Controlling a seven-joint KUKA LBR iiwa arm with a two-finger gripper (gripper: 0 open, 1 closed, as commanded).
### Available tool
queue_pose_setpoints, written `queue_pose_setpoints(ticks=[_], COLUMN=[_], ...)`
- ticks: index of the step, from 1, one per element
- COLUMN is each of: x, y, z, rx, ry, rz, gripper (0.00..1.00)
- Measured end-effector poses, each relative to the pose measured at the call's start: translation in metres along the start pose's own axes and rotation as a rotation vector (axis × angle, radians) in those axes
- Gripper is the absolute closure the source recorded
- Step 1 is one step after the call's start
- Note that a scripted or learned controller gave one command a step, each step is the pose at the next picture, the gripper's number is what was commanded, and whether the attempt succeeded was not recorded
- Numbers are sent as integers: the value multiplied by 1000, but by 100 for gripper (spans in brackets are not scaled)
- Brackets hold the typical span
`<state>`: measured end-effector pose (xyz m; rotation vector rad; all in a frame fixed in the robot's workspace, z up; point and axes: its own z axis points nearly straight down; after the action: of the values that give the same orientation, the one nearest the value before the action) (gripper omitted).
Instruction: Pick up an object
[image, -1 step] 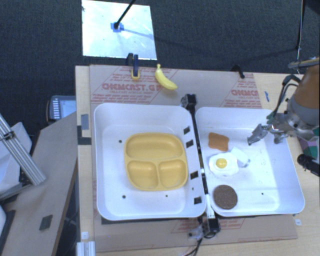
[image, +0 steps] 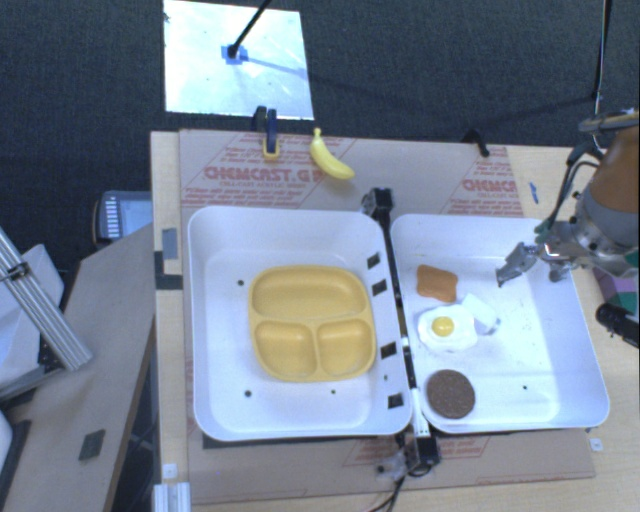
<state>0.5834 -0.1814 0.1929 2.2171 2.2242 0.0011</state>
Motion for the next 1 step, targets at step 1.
queue_pose_setpoints(ticks=[1], x=[8], y=[7], z=[50], rx=[3], ry=[1], rz=[-2], gripper=[0])
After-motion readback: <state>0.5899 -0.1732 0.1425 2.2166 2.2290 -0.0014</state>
